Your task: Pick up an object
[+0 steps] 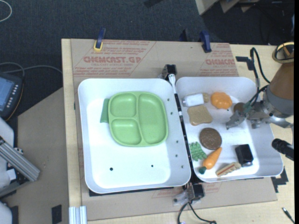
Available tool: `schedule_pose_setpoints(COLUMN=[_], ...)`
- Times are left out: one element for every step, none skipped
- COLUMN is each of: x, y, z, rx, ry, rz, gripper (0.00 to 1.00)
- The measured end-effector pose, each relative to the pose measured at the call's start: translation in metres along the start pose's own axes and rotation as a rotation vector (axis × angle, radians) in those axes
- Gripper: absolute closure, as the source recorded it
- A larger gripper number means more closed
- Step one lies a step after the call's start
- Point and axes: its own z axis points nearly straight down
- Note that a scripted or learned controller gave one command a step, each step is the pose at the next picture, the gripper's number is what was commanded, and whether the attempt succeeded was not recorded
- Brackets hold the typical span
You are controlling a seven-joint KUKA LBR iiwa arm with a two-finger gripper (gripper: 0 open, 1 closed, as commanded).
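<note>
white bins (93, 125), two; one green plate (138, 118); hand (233, 123) grip unclear.

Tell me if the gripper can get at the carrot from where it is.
Probably yes. The carrot lies in the right bin, with the cookie and green item close beside it, yet nothing on top. The gripper hovers over the same bin, with bare floor between them.

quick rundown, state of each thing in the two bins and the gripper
green divided plate: flat in left bin
bread slice: flat, right bin
orange: resting near the back
brown cookie: flat
carrot: lying slanted
black block: resting
gripper: over right bin, holding nothing visible
</note>
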Motion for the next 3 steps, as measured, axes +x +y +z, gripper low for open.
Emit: schedule_pose_setpoints(x=[0.001,0.0,-0.008], y=[-0.001,0.001,-0.004], z=[0.049,0.035,-0.025], rx=[-0.001,-0.008,-0.014], ry=[0.0,-0.004,-0.006], rz=[-0.001,-0.001,0.0], gripper=[0.0,1.0,1.0])
